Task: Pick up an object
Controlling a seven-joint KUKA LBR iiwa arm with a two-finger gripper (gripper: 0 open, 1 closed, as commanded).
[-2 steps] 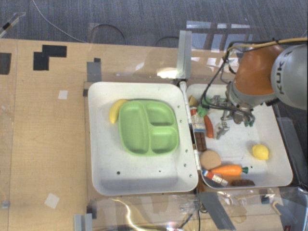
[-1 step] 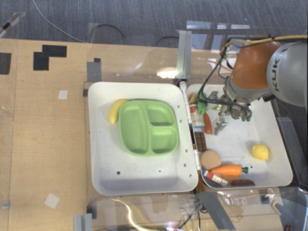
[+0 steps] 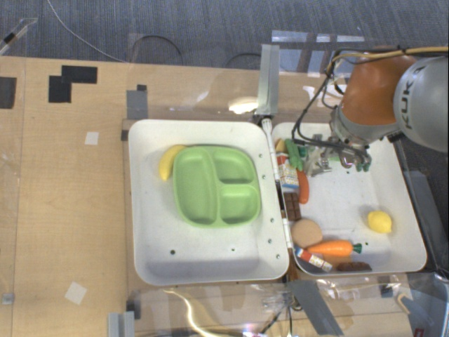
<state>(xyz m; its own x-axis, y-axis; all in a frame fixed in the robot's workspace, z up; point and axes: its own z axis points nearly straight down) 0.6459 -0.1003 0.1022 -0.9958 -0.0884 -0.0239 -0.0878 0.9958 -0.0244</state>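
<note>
Camera view, slanted down: the two-finger pincer [image 3: 342, 155] hangs low over the far part of the right white bin [image 3: 407, 209], and whether it is open or closed cannot be told. Nearest candidate, just to its left against the bin wall, is a slim orange-red toy carrot [image 3: 303, 187]; nearer the camera lie a round yellow plastic lemon [image 3: 379, 222] and a larger orange plastic carrot [image 3: 331, 249]. Lemon looks light, rigid and slick, likely to roll, so pinch across its middle.
</note>
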